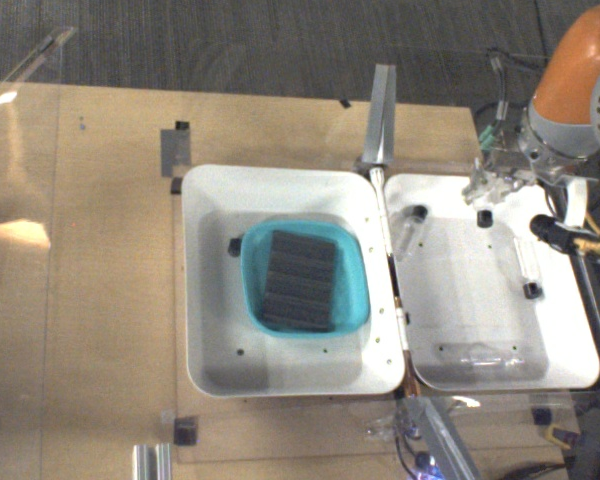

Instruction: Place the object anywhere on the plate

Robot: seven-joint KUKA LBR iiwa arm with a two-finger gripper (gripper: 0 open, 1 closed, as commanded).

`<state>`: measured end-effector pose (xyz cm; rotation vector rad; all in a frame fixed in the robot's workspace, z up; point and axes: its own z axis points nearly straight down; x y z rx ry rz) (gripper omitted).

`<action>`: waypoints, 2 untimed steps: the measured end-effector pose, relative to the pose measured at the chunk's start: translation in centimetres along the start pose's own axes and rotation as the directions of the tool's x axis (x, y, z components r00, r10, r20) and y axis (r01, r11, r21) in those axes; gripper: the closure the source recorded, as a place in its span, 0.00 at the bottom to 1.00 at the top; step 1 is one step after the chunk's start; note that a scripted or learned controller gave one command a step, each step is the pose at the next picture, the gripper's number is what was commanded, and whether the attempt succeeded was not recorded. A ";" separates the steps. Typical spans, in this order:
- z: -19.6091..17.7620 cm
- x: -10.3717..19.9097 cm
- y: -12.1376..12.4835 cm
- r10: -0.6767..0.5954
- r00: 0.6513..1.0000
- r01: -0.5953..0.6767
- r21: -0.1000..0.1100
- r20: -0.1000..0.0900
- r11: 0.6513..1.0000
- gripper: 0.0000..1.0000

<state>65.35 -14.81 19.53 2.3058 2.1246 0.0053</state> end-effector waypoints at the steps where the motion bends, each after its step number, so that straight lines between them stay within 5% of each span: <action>1: 0.1 8.9 -3.6 -0.053 0.999 0.053 0.002 -0.003 0.999 1.00; 2: 1.0 15.0 -9.3 -0.065 0.998 0.065 0.003 -0.003 0.998 1.00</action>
